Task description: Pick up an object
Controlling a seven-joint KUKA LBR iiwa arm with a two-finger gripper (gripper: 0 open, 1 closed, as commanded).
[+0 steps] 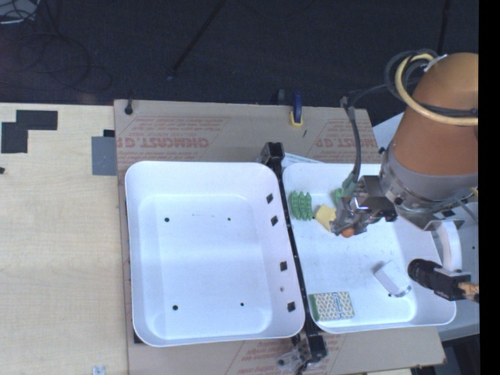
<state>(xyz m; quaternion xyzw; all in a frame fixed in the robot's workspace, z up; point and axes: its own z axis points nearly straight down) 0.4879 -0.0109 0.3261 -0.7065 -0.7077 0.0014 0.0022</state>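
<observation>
You get even, fairly bright light from overhead on the bench, and both bins [203, 256] read almost pure white, with little surface detail. Shadows are soft and short: a faint one lies just under the gripper [348, 223], and thin ones hug the bin walls to its left. The floor behind the gripper falls off to near black. The orange band [441, 108] beside it shows a mild sheen. The picture is low in resolution and slightly soft throughout, so small things near the gripper blur together.

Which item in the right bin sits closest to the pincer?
The yellow block, just left of the pincer. The green ridged piece is further left; the patterned pad and white cylinder lie nearer the front.
</observation>
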